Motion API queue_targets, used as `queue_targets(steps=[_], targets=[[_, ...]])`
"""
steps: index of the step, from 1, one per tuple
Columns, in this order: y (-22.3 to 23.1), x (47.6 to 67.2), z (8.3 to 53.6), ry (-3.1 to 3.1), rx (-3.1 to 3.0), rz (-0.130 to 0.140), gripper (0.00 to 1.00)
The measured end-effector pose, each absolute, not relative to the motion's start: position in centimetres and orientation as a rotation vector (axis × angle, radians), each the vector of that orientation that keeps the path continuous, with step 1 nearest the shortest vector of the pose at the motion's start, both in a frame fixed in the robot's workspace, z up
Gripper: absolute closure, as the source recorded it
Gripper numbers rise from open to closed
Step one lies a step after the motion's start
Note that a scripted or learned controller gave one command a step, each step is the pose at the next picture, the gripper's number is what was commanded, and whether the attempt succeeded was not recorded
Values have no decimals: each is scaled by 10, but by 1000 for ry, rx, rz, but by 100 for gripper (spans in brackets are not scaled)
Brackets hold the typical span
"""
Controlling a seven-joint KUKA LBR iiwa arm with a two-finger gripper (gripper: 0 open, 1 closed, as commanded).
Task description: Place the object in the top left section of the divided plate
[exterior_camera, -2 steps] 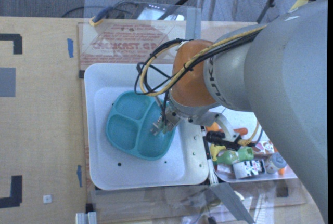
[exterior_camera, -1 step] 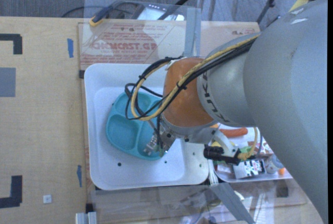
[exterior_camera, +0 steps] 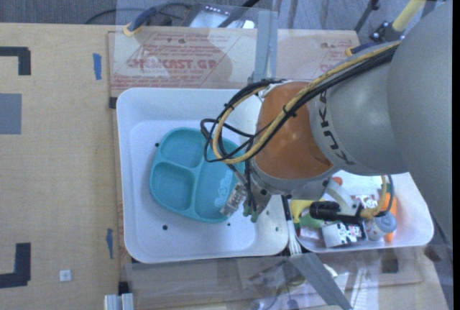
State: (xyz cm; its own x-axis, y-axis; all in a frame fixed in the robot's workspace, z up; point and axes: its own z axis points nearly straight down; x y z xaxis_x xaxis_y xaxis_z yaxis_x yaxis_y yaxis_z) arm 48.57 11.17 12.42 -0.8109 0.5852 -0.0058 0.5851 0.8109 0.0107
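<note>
A grey KUKA arm with an orange band point(exterior_camera: 287, 136) reaches in from the right and covers the inner edges of both bins, with yellow and black cables looping over its wrist. Its gripper point(exterior_camera: 241, 202) hangs low in the shallow white left bin point(exterior_camera: 144, 229), at the right rim of the teal plastic divided plate point(exterior_camera: 188, 170). The view is too blurred and crowded there to tell how far the gripper is open or whether it has hold of anything. A small greenish bit shows at its tip, but I cannot tell what it is. The plate lies flat in the middle of the left bin and has three sections: a smaller one at the top, another at the lower left, and a larger one on the right beside the gripper. The two left sections look bare. The shallow white right bin point(exterior_camera: 424, 228) holds a jumble of small things, among them a white printed card point(exterior_camera: 346, 233) and an orange piece point(exterior_camera: 389, 224) near its right end. Behind the bins lies a pale cardboard sheet with red print point(exterior_camera: 172, 62).
</note>
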Motion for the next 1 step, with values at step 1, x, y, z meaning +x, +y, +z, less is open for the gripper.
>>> queue_targets(steps=[1], targets=[[173,479,189,3016,872,2,100]])
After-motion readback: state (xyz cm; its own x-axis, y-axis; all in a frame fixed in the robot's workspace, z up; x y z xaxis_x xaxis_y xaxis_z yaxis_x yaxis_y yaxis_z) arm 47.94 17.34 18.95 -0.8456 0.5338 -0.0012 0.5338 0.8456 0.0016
